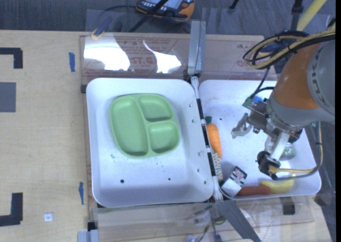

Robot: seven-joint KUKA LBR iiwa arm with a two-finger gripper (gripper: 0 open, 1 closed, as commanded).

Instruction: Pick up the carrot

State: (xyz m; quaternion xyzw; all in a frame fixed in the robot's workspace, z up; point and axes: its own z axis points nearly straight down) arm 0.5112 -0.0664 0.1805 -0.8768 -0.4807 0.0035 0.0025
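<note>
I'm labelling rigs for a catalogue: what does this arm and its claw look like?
The arm is grey with an orange band above the wrist. Yellow and black cables loop over it. The claw is grey metal, with a small blue part near its base.

The small orange carrot with a green top [213, 136] lies flat, lengthwise, against the right white bin's [229, 102] left wall.
</note>
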